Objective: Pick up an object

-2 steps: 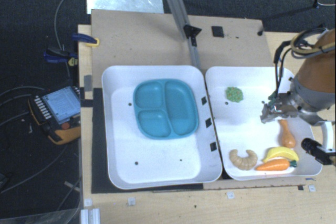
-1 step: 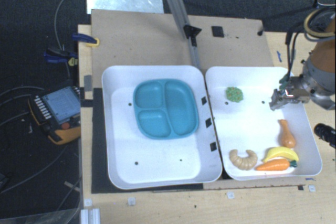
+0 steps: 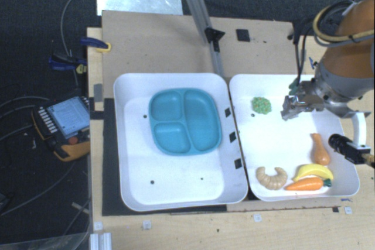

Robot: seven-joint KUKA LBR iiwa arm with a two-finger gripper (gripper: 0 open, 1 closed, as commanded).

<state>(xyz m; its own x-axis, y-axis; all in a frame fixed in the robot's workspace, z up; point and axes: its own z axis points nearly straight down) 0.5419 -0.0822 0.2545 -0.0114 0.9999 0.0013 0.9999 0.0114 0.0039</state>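
Operator: Any legible labels?

Inspector: None you could read. Left bin (image 3: 132, 184) carries a blue divided plate (image 3: 184, 120). Right bin (image 3: 275, 137) carries a green piece (image 3: 261, 105), croissant (image 3: 271, 177), carrot (image 3: 305, 185), banana (image 3: 314, 171). Your gripper (image 3: 291, 109) hangs just right of the green piece; whether it is clenched or released, I cannot tell.
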